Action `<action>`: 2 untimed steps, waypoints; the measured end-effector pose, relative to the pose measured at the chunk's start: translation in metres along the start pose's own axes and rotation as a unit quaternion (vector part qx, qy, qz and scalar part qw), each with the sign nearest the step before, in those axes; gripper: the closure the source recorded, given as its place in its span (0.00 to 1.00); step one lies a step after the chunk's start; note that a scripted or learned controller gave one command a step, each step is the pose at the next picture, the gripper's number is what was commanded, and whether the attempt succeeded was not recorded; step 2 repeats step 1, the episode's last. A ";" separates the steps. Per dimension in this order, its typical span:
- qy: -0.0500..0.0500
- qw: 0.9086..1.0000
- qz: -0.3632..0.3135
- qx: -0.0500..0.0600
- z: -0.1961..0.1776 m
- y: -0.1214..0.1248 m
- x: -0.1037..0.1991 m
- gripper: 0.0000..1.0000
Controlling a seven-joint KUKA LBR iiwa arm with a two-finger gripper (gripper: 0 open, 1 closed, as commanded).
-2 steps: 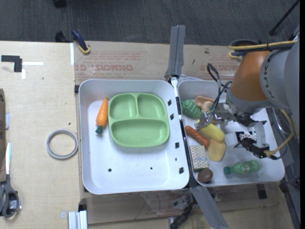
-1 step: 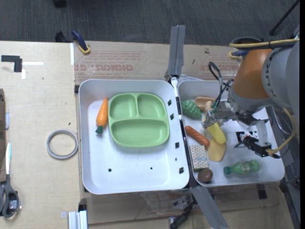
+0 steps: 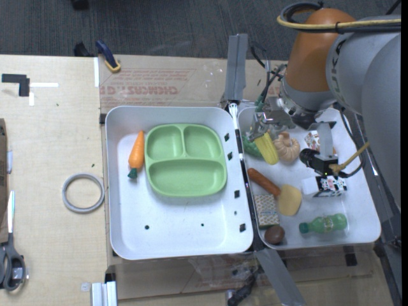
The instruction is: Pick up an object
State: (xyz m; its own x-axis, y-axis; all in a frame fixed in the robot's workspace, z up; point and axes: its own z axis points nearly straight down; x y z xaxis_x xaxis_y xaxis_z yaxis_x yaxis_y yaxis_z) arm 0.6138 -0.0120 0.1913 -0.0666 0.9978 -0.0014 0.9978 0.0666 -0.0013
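- gripper (image 3: 262, 127) hangs low over the right bin's (image 3: 363, 229) far-left corner; whether it is clenched, i cannot tell.
- corn cob (image 3: 265, 148) lies just beneath it, touching the tan garlic bulb (image 3: 286, 148).
- best descend straight, centred on the cob, clear of the wall.

Landmark: left white bin (image 3: 121, 234). Roll of tape (image 3: 83, 192) lies on the bench just left of it. Scissors (image 3: 11, 260) farther left, at the frame edge. Blue-and-yellow clamp (image 3: 108, 56) above its upper left corner. Cardboard sheet (image 3: 159, 88) along its top edge.
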 end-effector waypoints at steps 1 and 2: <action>-0.001 0.996 -0.095 -0.001 -0.056 0.022 0.006 1.00; -0.001 0.996 -0.095 -0.001 -0.056 0.022 0.006 1.00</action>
